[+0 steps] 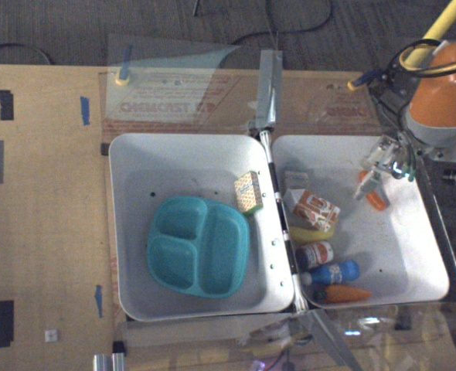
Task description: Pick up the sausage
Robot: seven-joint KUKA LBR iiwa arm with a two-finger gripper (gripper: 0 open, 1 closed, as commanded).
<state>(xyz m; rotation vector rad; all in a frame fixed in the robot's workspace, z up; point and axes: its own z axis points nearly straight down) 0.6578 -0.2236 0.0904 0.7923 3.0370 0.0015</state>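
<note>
The sausage (376, 200) is a short orange-red piece lying in the upper part of the right bin (413, 261), near its far right side. My gripper (369, 182) hangs directly over it, reaching in from the right below the orange wrist band, and covers the sausage's upper end. Only the lower end of the sausage sticks out beneath the gripper. Whether it is touching the bin floor or lifted off it cannot be made out.
Along the right bin's left side lie a small carton (315, 211), a yellow item (301, 235), a brown can (314, 253), a blue bottle (333, 273) and a carrot (345, 293). The left bin (135, 168) holds a teal divided plate (199, 246) and a small checkered box (248, 192).
</note>
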